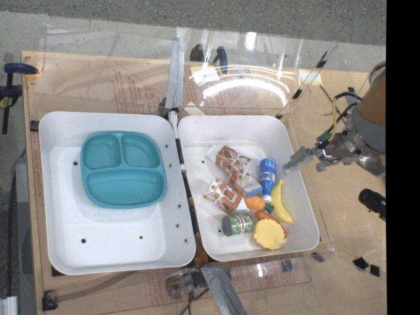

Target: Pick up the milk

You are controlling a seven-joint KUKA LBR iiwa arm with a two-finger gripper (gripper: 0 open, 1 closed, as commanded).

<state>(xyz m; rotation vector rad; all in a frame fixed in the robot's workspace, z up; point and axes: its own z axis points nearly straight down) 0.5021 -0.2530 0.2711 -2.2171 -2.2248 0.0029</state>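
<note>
The right bin (298,195) holds a heap of toy food. A blue bottle with a white label (267,174) lies near its right wall. Two brown-and-white cartons lie left of it, one further back (233,159) and one nearer the front (223,195). I cannot tell which of these is the milk. My gripper (293,162) hangs over the bin's right rim, pointing left toward the blue bottle and just right of it. It holds nothing that I can see.
A yellow banana (282,203), an orange piece (254,203), a green-labelled can (237,224) and a yellow round item (270,234) crowd the bin's front right. A teal divided plate (123,168) lies in the left bin (59,241). Cables trail behind the wrist.
</note>
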